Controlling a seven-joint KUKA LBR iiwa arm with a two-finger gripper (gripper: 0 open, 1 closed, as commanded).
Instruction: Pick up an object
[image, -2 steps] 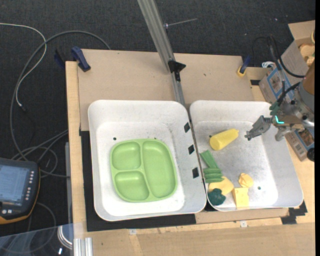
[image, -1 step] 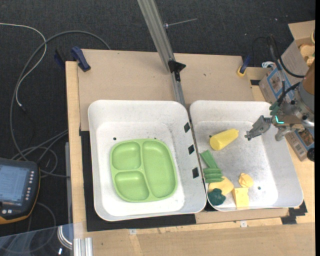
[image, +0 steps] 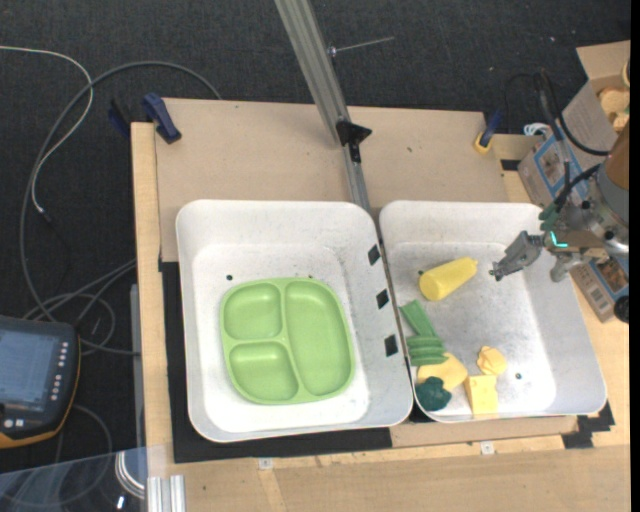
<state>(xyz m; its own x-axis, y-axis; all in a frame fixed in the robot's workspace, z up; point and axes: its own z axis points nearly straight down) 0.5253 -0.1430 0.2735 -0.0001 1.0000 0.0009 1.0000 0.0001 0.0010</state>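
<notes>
The right bin (image: 560, 330) holds several small toys. A yellow cylinder (image: 448, 278) lies near its upper middle. Green ridged pieces (image: 421, 336) sit by the left wall. Near the front edge lie a yellow lump (image: 446, 372), a dark green piece (image: 433, 396), a yellow block (image: 482, 393) and a small yellow piece (image: 490, 358). My gripper (image: 536, 262) hangs over the bin's upper right, to the right of the yellow cylinder and apart from it. Its fingers are spread open with nothing between them.
The left bin (image: 200, 250) holds a green divided plate (image: 288, 340). A metal rail (image: 325, 90) slants down from the top to the wall between the bins. Cardboard boxes and cables (image: 590, 120) crowd the right edge behind the arm.
</notes>
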